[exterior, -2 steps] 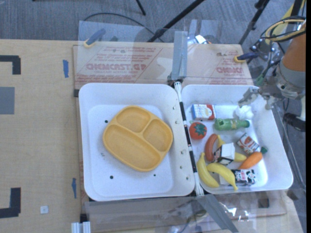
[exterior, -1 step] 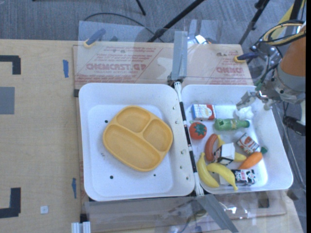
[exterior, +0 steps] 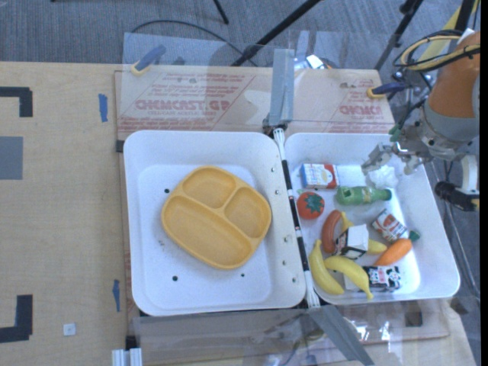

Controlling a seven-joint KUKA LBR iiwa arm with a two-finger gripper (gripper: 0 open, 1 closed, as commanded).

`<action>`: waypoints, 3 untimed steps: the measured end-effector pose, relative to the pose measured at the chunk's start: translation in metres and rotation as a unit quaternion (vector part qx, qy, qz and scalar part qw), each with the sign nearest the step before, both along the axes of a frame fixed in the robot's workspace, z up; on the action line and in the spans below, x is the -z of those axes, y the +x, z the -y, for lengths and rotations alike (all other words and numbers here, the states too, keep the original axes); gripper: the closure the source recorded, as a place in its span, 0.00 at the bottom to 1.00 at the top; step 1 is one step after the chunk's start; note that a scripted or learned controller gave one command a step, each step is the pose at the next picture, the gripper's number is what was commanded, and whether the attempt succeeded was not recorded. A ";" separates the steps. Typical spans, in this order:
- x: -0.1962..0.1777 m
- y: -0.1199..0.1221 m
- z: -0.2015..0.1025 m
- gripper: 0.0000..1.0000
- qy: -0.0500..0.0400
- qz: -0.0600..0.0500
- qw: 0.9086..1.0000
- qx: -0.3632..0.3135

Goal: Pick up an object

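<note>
The right bin [exterior: 438,227] holds several small items: a white and red carton [exterior: 318,175], a tomato [exterior: 310,204], a green bottle [exterior: 364,196] lying on its side, a sausage [exterior: 332,231], bananas [exterior: 328,271], a carrot [exterior: 394,252], a small red and white pack [exterior: 389,224] and a black and white box [exterior: 385,278]. My gripper [exterior: 395,161] hovers over the bin's far right part, above a crumpled white object [exterior: 385,177] and just behind the green bottle. Its fingers are spread open, and I see nothing between them.
The left bin [exterior: 145,174] holds a yellow divided plate [exterior: 216,216]. A raised divider [exterior: 288,204] separates the two bins. Clear plastic sheets and tripod legs lie behind the bins. The arm's orange band [exterior: 456,90] is at the far right.
</note>
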State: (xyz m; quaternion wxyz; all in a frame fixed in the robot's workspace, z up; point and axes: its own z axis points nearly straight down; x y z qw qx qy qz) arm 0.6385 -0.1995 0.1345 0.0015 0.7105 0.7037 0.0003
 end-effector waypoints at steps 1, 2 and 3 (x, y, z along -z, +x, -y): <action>-0.088 -0.049 -0.013 0.00 0.001 -0.001 1.000 0.025; 0.049 -0.064 -0.022 0.00 0.001 -0.001 1.000 0.007; 0.038 -0.062 -0.022 1.00 0.000 0.002 1.000 0.008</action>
